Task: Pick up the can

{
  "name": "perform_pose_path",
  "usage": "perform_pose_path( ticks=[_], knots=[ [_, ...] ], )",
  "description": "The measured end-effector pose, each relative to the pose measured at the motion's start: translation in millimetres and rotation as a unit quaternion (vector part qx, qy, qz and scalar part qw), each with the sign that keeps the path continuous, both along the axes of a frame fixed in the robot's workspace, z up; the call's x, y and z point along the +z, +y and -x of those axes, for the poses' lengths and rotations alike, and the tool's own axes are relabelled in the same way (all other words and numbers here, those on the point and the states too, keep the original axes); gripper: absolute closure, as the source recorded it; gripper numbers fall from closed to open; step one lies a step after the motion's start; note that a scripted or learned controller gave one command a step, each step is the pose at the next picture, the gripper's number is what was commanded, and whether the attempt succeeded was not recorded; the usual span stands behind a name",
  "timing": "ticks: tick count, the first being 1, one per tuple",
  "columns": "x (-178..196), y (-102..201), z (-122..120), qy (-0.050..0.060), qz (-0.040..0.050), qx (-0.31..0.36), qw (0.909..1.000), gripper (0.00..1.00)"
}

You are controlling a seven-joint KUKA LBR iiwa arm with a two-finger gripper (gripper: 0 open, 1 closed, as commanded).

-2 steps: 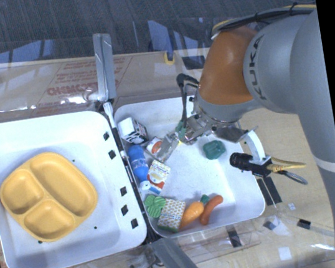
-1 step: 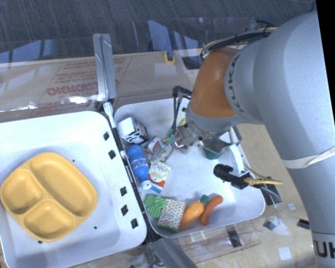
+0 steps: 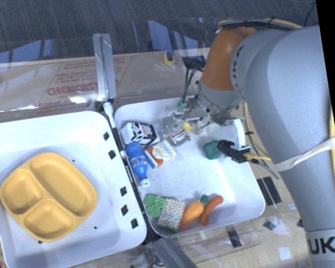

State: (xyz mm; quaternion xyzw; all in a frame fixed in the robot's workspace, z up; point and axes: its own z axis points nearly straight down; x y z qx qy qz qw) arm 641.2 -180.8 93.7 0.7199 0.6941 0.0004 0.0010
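Camera view: the pincer (image 3: 185, 118) hovers at the far side of the right bin (image 3: 242, 206), directly over the small can (image 3: 178, 136); its opening cannot be told. It should descend straight, straddling the can.

The small silver metal can with a red label band (image 3: 179, 137) lies tipped on its side in the upper middle of the right-hand shallow white bin (image 3: 242, 206), its length slanting across the floor, just right of an orange-and-white packet (image 3: 161, 152) and close under the arm's wrist
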Motion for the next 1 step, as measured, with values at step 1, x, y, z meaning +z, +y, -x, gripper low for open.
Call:
perform_pose_path(
  ticks=[1],
  knots=[
    [9.3,2.9,-0.6,0.001,-0.0007,0.004,1.0,1.0]
  ],
)
